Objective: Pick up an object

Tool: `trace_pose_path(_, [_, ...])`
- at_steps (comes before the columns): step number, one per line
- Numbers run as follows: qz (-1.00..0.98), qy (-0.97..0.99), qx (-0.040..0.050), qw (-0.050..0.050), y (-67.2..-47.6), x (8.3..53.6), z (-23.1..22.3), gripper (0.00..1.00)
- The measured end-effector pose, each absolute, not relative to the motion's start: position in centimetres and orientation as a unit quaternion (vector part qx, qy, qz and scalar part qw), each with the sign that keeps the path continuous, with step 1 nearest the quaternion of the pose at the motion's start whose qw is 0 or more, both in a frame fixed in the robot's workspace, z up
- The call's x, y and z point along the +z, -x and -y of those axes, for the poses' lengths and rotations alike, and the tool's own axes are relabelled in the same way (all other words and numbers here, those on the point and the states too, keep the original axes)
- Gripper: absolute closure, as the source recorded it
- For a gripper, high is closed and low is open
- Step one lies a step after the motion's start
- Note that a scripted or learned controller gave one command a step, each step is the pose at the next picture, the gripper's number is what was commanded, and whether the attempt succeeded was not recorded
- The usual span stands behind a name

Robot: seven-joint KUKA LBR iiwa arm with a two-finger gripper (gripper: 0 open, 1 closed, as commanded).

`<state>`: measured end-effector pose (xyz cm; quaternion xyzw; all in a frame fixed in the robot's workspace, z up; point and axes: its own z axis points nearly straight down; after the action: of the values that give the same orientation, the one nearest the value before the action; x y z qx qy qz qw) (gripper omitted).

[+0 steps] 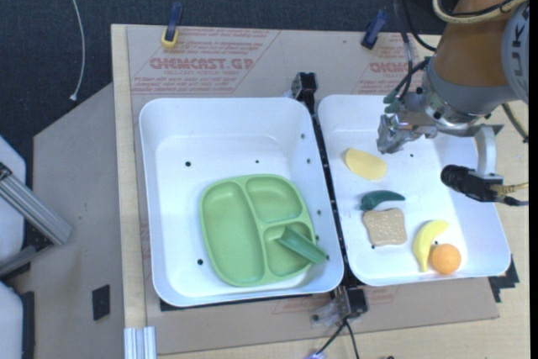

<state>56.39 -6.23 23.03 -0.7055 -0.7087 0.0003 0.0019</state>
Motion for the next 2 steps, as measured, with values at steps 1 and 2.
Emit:
trace_pose_path(1, [0.709, 0.706, 0.0005, 0.002, -54.6, 23.2, 2.0, 1.0])
trace_pose_path(2, [0.709, 0.705, 0.0, 0.002, -53.5, 24.0, -3.5, 1.0])
